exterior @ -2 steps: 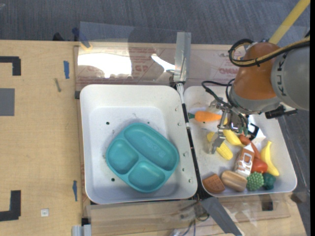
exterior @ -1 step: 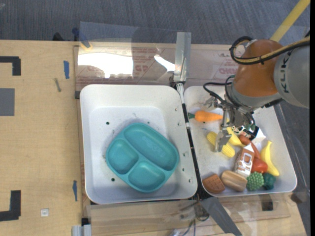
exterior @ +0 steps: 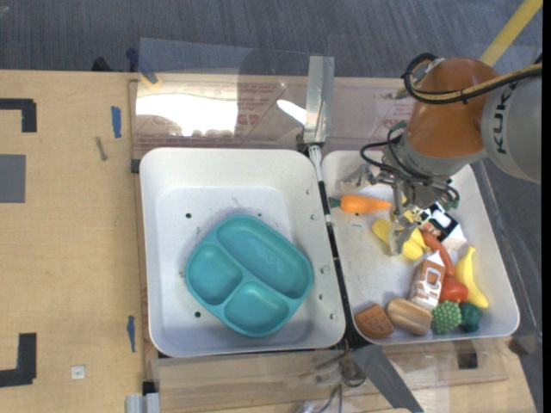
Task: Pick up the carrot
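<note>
Below the orange wrist band, the two-finger gripper hangs over the right shallow white plastic bin; its opening cannot be determined, and no object is visibly held. At ten o'clock, near it, lies the small orange plastic carrot, long axis running three-to-nine o'clock.

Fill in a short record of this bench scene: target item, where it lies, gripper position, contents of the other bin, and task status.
target: carrot
location: right bin, upper left part, lying flat
gripper: above the right bin, just right of the carrot, over a yellow toy
left bin: holds a teal divided plate
status: carrot not yet picked up
</note>
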